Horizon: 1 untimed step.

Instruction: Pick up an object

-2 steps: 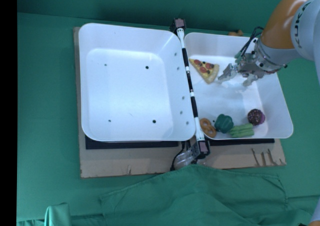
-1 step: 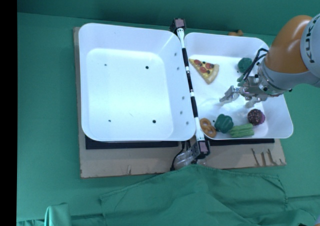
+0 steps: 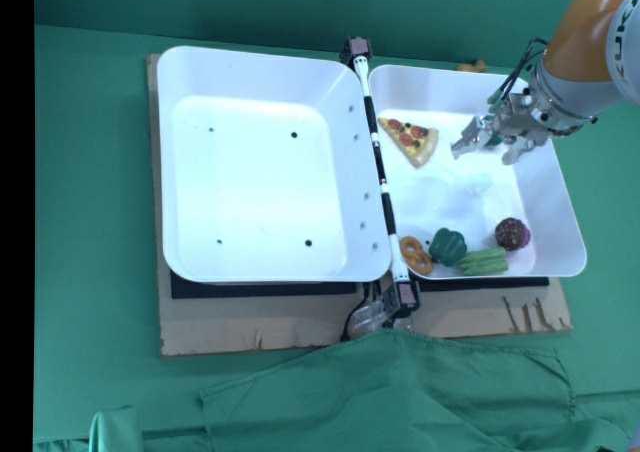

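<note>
The right bin [image 3: 560, 200] holds a pizza slice [image 3: 411, 138] near its far left. Along its near edge lie a pretzel [image 3: 415, 255], a dark green pepper [image 3: 448, 245], a light green vegetable [image 3: 484, 262] and a dark red berry-like fruit [image 3: 512, 233]. My gripper [image 3: 492, 141] hangs over the right bin's far right part, to the right of the pizza slice, with its fingers spread open and nothing between them.
The left bin [image 3: 180, 90] is beside the right one, with a black-and-white divider bar [image 3: 378, 165] between them. Both rest on a cardboard sheet [image 3: 250, 335] over green cloth. A small orange object [image 3: 472, 66] lies beyond the right bin's far edge.
</note>
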Each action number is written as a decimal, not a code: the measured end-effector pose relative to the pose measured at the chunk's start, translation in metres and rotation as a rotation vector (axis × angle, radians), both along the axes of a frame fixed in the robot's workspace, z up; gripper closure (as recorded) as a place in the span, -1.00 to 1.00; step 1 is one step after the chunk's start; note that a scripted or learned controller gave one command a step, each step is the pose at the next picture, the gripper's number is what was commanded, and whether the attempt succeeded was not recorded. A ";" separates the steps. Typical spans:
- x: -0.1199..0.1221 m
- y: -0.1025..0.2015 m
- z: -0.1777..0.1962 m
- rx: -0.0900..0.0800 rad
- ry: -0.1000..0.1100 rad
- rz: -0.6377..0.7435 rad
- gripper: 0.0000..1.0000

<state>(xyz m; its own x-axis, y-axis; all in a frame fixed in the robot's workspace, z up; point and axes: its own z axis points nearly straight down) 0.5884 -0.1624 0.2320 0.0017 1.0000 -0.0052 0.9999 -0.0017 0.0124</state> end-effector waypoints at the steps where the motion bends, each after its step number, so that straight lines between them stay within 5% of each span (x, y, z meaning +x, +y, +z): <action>1: -0.020 0.032 -0.048 -0.003 -0.002 -0.002 -1.00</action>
